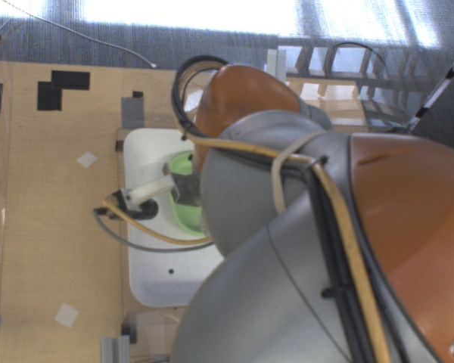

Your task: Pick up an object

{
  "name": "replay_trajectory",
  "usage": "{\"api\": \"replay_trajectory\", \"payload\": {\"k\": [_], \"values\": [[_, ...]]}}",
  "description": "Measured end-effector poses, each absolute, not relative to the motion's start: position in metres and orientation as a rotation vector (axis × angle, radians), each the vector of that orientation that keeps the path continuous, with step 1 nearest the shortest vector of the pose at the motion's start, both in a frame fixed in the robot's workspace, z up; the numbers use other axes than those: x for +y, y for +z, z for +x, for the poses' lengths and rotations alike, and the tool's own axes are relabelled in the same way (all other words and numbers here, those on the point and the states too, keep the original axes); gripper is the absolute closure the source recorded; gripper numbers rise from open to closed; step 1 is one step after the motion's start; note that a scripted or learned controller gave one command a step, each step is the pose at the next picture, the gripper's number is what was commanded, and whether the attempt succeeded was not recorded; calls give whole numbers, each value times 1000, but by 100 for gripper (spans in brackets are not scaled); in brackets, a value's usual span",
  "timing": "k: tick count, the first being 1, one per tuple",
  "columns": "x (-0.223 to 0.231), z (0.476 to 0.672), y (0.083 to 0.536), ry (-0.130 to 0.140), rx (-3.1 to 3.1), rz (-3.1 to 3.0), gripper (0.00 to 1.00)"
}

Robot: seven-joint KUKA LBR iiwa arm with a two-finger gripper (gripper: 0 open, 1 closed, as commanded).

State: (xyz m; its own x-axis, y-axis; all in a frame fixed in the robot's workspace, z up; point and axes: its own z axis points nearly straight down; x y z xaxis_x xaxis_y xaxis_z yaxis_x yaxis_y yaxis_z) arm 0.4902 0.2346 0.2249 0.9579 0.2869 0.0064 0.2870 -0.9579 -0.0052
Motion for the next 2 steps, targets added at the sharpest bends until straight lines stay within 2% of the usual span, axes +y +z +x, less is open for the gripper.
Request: {"api": "replay_trajectory", "payload": {"k": [1,2], "values": [[235,487,221,1,-1344,-2840,100],[236,487,231,3,-1353,-2836,100]]}}
